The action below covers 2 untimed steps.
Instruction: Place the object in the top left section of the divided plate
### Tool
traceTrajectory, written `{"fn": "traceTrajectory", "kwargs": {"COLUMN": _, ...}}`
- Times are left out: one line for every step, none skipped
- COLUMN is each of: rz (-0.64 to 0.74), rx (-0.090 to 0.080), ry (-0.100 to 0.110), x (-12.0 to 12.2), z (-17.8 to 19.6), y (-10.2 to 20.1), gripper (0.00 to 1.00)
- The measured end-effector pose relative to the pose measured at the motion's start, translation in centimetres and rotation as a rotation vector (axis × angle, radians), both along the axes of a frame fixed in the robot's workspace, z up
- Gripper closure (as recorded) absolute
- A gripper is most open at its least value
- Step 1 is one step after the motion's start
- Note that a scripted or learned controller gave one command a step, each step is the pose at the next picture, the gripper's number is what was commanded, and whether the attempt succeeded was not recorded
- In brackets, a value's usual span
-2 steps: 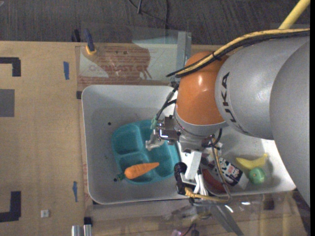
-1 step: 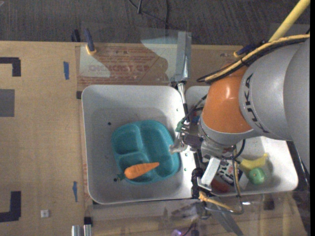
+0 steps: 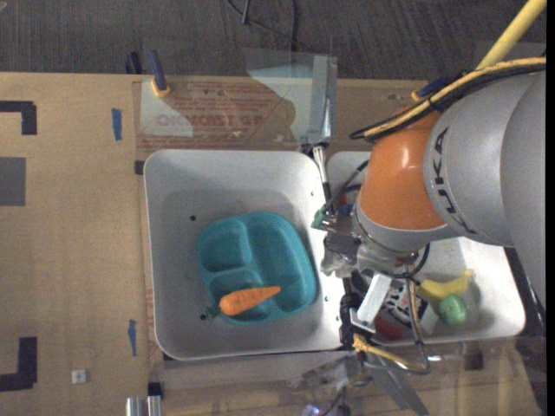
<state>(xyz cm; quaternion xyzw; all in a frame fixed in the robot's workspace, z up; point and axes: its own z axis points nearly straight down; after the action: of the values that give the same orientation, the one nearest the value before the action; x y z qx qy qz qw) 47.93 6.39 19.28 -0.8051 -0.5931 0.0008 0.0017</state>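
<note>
While the arm (image 3: 473,159) reaches in from the right, its grey links and orange band (image 3: 401,180) hang over the seam between the two white bins, and the end effector (image 3: 375,306) sits low over the near left part of the right bin (image 3: 499,323), just beside the rim it shares with the left bin (image 3: 169,232). Whether the end effector is open or closed cannot be told, since the wrist and cabling crowd it. The teal plate (image 3: 290,254) lies flat in the left bin, slightly right of the middle, with three compartments showing. The carrot (image 3: 249,299) lies across the plate's near compartment, its orange body pointing right and its green top hanging past the plate's near left rim onto the bin floor; the two far compartments hold nothing. It is well apart from the end effector, with the bin walls between them. In the right bin, near the right wall, a yellow banana (image 3: 444,285) lies just above a green fruit (image 3: 452,310), the two touching or nearly so. A dark packet (image 3: 401,310) with red and white markings lies beside the end effector. Both bins rest on a tan worktop (image 3: 69,232) marked with black corners and blue tape.
</note>
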Motion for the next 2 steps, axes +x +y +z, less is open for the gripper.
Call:
{"fn": "traceTrajectory", "kwargs": {"rz": 0.000, "rx": 0.000, "ry": 0.000, "x": 0.00, "z": 0.00, "y": 0.00, "gripper": 0.00}}
{"fn": "traceTrajectory", "kwargs": {"rz": -0.002, "rx": 0.001, "ry": 0.000, "x": 0.05, "z": 0.90, "y": 0.00, "gripper": 1.00}}
